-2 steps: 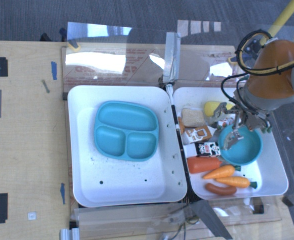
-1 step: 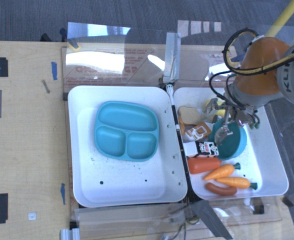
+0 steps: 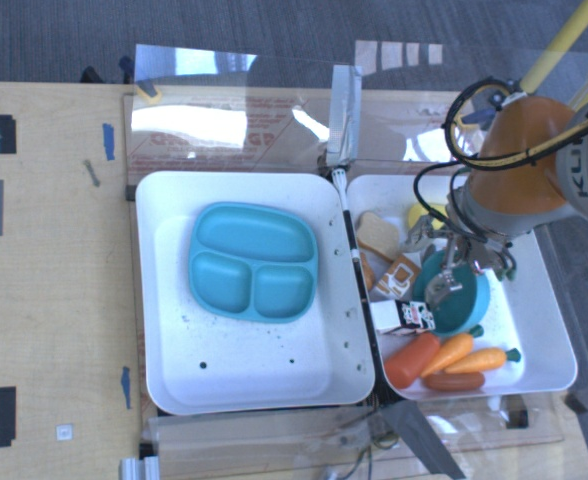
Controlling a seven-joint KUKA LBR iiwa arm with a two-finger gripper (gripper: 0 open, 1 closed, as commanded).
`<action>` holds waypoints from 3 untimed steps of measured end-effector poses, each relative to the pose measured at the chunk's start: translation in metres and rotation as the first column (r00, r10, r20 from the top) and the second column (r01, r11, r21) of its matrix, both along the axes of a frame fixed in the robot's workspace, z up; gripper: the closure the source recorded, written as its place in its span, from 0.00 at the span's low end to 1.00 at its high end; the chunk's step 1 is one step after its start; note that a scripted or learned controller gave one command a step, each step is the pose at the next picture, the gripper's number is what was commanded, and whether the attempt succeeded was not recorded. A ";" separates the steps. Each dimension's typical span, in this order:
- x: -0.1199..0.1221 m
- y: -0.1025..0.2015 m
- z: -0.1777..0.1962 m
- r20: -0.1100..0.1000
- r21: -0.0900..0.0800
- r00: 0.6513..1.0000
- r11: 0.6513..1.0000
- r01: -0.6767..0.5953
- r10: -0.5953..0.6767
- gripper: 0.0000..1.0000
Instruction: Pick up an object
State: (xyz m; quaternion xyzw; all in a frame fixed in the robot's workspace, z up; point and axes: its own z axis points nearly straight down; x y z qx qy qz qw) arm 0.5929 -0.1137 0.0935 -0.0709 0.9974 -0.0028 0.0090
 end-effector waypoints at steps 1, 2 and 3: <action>0.023 0.015 0.000 0.000 0.000 1.000 1.000 -0.025 0.025 0.00; -0.022 -0.048 -0.002 -0.004 0.005 0.978 0.978 0.207 -0.207 0.00; -0.055 -0.083 0.001 0.008 0.002 0.988 0.988 0.152 -0.152 0.00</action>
